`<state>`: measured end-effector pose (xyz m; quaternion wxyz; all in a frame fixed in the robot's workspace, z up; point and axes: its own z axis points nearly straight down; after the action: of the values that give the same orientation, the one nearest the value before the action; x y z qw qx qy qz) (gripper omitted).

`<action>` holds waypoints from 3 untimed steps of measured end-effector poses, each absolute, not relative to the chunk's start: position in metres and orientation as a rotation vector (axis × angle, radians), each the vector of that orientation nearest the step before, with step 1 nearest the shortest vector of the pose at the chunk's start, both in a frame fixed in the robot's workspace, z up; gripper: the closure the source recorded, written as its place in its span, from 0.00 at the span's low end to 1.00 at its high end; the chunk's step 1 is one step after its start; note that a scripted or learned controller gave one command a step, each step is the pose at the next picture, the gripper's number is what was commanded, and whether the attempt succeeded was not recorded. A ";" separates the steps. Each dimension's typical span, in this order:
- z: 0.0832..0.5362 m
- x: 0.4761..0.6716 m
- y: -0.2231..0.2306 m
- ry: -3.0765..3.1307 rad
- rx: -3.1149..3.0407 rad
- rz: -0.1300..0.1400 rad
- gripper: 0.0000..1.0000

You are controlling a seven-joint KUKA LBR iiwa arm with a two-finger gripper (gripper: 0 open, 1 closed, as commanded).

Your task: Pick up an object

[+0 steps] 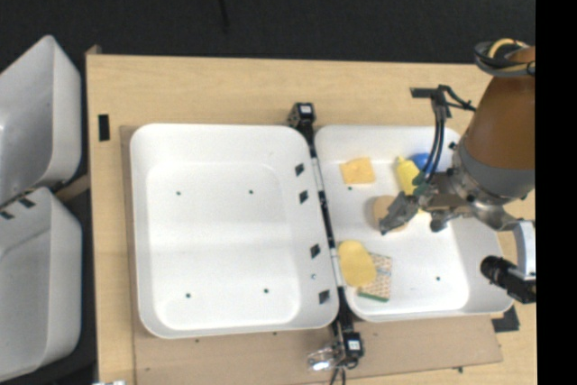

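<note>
While our tool (397, 216) hovers in the right bin (451, 297), just beside a tan object (380, 208), we cannot tell its grip.

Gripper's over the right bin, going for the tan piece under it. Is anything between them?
Nothing visible. The gripper sits directly over the tan piece in the right bin. The yellow square and the yellow-and-blue item lie off to the sides.
</note>
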<state>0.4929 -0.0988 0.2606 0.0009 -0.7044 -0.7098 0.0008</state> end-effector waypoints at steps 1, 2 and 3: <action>0.182 0.489 -0.167 -2.216 -2.218 0.012 0.00; 0.110 0.523 -0.130 -2.230 -2.218 -0.002 0.00; 0.104 0.601 -0.110 -2.241 -2.220 -0.009 0.00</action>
<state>0.6007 -0.1101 0.1042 -0.0064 -0.7037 -0.7105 -0.0027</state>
